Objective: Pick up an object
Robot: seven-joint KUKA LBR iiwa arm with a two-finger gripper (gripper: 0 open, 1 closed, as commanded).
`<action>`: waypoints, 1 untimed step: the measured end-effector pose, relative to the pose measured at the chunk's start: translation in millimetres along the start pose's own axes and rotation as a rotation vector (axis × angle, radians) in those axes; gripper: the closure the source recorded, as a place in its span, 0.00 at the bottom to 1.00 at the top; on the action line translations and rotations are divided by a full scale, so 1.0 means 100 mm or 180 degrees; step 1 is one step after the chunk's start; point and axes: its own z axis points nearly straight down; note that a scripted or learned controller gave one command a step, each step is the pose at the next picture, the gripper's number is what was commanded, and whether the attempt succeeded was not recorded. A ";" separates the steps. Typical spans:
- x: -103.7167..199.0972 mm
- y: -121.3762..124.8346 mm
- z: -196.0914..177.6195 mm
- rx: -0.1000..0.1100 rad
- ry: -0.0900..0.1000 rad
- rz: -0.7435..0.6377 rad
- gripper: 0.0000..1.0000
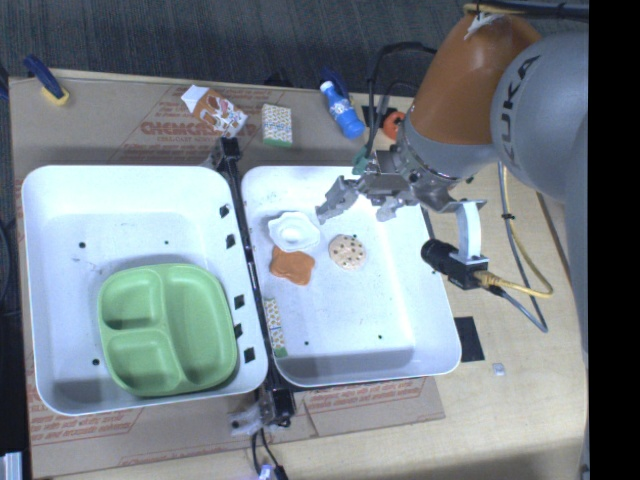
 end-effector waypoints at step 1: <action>-0.11 -0.37 1.35 0.0009 0.0000 0.0000 0.00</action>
